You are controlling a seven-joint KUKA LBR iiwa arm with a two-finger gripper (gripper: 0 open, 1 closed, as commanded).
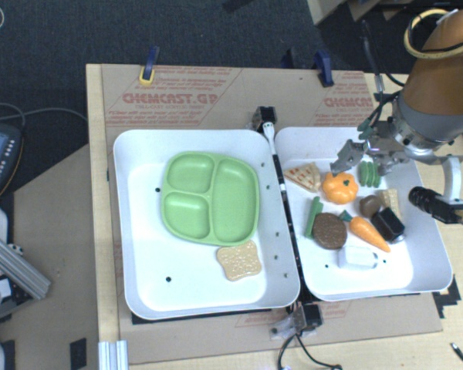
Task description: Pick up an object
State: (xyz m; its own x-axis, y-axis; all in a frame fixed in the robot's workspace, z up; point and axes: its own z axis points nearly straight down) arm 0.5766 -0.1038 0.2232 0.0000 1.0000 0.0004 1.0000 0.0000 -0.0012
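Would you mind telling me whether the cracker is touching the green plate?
Touching: the camera view shows the cracker against the lower edge of the green plate.

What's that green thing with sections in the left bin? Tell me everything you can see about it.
The green tray is a pale green divided plate, smooth and plastic-looking, with rounded corners. It has three shallow compartments: two smaller ones on its left side, one long one on its right. It lies flat, slightly turned, in the middle of the left bin. Its compartments hold nothing. A tan toast-like slice lies at its lower edge.
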